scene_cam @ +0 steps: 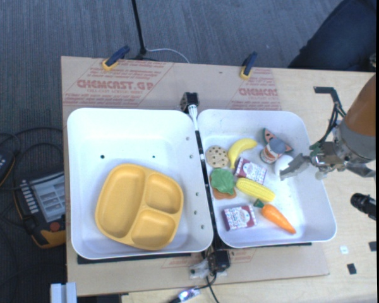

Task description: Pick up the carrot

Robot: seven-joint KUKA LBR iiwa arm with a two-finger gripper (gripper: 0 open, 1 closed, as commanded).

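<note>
Carrot: small toy, lies flat on floor of right bin, front area, tip toward front-right, green top toward corn
Likely light, rigid plastic, smooth and tapered, may slip; best grip across thick middle
Red packet just beside on its left
Gripper hangs above and behind carrot, apart, nothing between fingers; spread cannot be judged
Yellow tray in left bin

The yellow tray looked like smooth, shiny plastic; the white bins looked smooth; the carrot looked like matt plastic.
</note>
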